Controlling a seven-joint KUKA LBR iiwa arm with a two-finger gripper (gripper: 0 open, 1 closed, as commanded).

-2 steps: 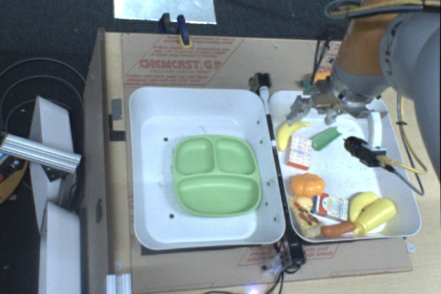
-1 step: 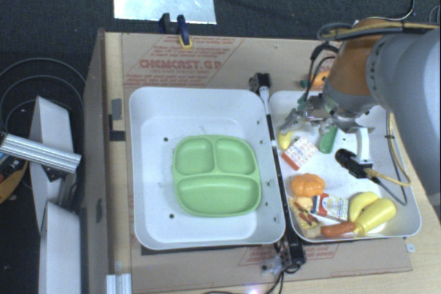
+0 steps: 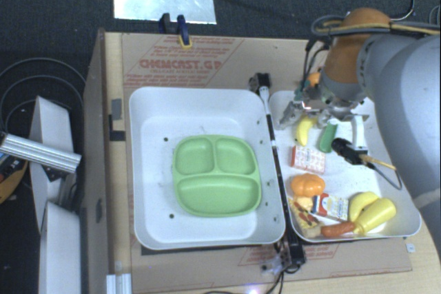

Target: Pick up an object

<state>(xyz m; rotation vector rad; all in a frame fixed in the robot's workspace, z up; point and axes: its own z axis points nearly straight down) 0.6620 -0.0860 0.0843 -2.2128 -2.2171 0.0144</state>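
Note:
My gripper [image 3: 318, 115] hangs low over the far part of the right bin [image 3: 413, 220], on the grey arm with its orange band. Just under it lie a small yellow banana [image 3: 302, 131] and a green object [image 3: 326, 137], side by side. Whether either one sits between the fingers is hidden by the wrist. Nearer the front of the same bin are a red-and-white box [image 3: 307, 159], an orange [image 3: 307, 184], a small carton [image 3: 329, 205], a lemon [image 3: 363, 202], a yellow bottle [image 3: 377, 215] and a red sausage [image 3: 335, 230].
The left bin [image 3: 148, 148] holds a green divided plate [image 3: 217, 174]. The wall between the two bins runs just left of the gripper. Cardboard lies under both bins, with a blue clamp [image 3: 181, 27] at its far edge.

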